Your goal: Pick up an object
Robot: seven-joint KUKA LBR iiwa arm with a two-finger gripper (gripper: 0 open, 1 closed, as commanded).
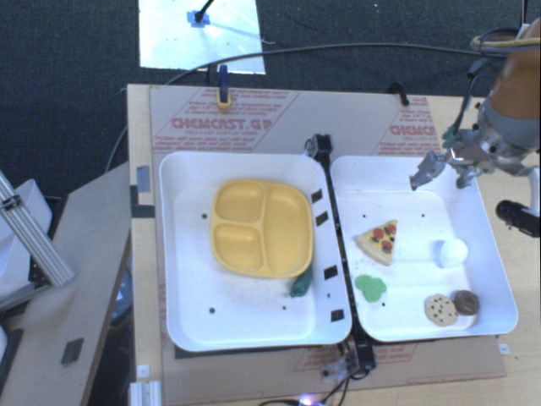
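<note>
My gripper (445,170) hangs over the far edge of the right bin (499,290), its two grey fingers spread apart with nothing between them. My arm runs off the right side of the view, so only the wrist and part of the orange band show.

Taking the pizza slice (378,242) as the marker: it lies in the right bin, well short of my fingers and nearer the camera than they are. To its right sits a white ball (451,252), pale against the bin floor and hard to outline. Below it lies a green piece (370,288) whose shape I cannot make out. Further toward the near right corner are a chocolate-chip cookie (440,309) and a brown round thing (465,302) touching it.

Left of the pizza slice, across the divider, the left bin (188,311) holds a yellow divided plate (259,227). A dark green object (301,285) pokes out at the plate's near edge, partly hidden.
</note>
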